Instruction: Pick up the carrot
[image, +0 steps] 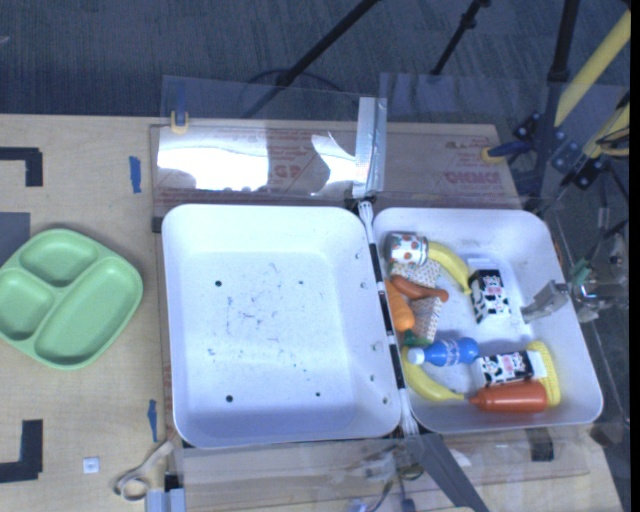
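The carrot (402, 310) is a short orange piece lying along the left wall of the right bin (520, 232), just below a small can (405, 247). It rests against a mesh-wrapped item (428, 312), with a brown-orange piece (420, 289) across its top. My gripper (549, 299) is a grey metal part at the right bin's right rim, beside a cow-patterned carton (488, 295). It stands well to the right of the carrot and holds nothing that I can see.
The right bin also holds a banana (452, 266), a blue bottle (447, 352), a second banana (427, 385), another cow-patterned carton (505, 368) and a long red-orange item (513, 398). The left bin (190, 240) adjoins it. A green divided plate (65, 297) lies far left.
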